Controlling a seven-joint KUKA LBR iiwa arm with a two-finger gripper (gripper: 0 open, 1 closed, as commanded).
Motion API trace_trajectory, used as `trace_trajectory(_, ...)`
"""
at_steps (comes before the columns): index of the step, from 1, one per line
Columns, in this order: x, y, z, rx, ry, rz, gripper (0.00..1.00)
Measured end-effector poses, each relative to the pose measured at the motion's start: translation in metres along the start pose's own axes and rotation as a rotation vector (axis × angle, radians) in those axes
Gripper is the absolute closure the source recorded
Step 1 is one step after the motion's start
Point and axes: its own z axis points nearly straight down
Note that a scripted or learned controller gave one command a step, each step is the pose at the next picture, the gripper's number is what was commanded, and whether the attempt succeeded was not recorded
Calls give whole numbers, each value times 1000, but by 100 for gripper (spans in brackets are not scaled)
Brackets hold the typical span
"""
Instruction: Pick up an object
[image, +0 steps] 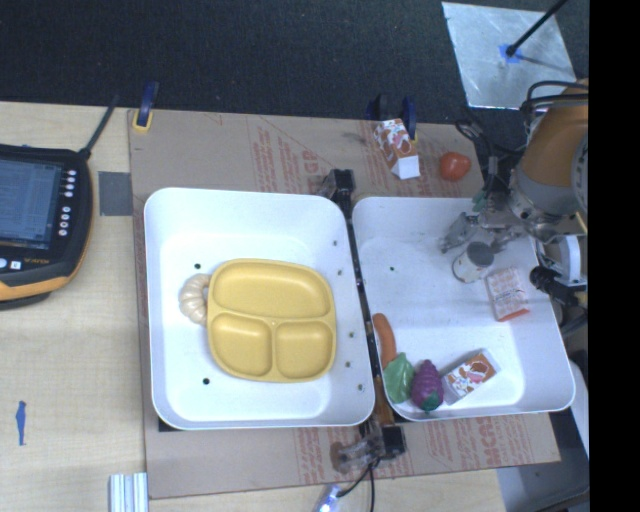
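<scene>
A robotics lab is what I'm looking at. The grey arm (555, 150) with its orange band is reaching over a pale wooden bench (60, 370), its claw (482, 232) hanging above the right white bin (540, 385). Far to the claw's left a teach pendant (38, 220) with a lit screen is lying on the bench, its cable trailing off. Both bins are sitting on taped-down cardboard (250, 140), held by clamps (342, 184) at the seam. Toy food is lying in the bin below the claw, and beyond it a taped floor marker (510, 50) is showing.
</scene>
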Motion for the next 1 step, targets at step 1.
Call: trace_trajectory(1, 0, 0, 4, 3, 1, 0, 0)
